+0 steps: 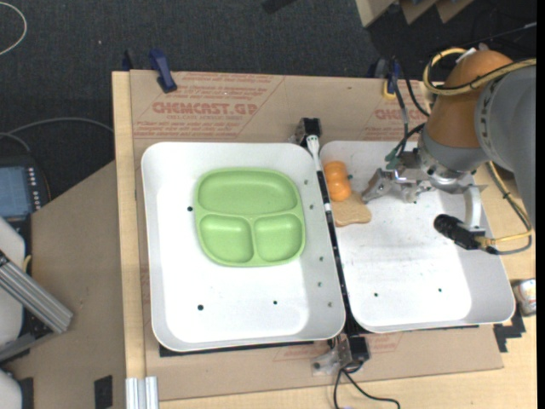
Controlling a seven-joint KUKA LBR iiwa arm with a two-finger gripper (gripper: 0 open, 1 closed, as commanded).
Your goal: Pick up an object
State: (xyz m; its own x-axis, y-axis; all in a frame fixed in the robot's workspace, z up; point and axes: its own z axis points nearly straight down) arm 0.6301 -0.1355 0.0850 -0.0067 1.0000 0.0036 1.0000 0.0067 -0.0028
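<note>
Partly hidden: pincer [381,185] tips beside orange object [338,180].

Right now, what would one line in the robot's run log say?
hand: low in right white bin | nearest: orange round object, tan flat piece | green three-part plastic tray: left white bin | held: nothing seen

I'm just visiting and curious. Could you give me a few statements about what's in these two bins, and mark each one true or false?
1. A green tray lies in the left bin. True.
2. The tray has three compartments. True.
3. An orange object sits in the left bin. False: it is in the right bin, near the divider.
4. The end effector hangs over the left bin. False: it is over the right bin.
5. A tan piece lies beside the orange object. True.
</note>
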